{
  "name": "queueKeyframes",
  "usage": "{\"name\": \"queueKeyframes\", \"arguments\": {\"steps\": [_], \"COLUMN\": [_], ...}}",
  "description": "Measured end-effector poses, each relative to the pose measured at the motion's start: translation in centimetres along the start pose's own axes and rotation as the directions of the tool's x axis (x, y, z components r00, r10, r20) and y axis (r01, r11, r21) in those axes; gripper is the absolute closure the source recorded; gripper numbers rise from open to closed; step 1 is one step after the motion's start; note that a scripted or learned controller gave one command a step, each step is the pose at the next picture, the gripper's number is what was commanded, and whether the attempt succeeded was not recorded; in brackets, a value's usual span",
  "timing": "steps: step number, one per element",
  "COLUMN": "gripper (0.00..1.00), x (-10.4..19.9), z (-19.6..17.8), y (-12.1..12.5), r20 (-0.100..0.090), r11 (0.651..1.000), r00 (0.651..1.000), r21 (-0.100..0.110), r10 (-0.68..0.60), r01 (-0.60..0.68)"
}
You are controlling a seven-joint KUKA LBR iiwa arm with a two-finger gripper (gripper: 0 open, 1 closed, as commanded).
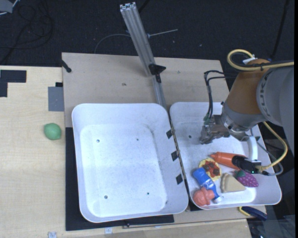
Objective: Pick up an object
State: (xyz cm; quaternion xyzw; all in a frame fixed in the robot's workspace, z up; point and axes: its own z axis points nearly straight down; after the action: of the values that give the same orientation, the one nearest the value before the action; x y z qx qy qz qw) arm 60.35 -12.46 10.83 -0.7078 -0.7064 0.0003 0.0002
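The right bin (188, 118) holds a cluster of toys at its near end: an orange carrot-like piece (227, 158), a purple grape bunch (248, 179), a blue bottle-like toy (204, 177), a pink-orange lump (203, 197), a tan wedge (231, 183) and a yellow-red piece (210, 166). My gripper (206, 136) hangs low over the middle of this bin, just beyond the toys, pointing down. Nothing shows between its tips. The arm comes in from the right, its orange band above the wrist.
The left bin (89, 118) lies beside the right one, with black clips along their shared wall. A green ball (52, 131) rests on the bench left of the bins. A metal rail (140, 38) slants up behind them.
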Motion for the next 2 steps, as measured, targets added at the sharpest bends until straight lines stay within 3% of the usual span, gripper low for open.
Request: {"name": "queueKeyframes", "arguments": {"steps": [2], "gripper": [1.0], "x": [0.2], "z": [-12.1], "y": [-0.2], "r20": [0.001], "r11": [1.0], "r00": [1.0], "r21": [-0.006], "r10": [-0.002], "r01": [0.002]}}
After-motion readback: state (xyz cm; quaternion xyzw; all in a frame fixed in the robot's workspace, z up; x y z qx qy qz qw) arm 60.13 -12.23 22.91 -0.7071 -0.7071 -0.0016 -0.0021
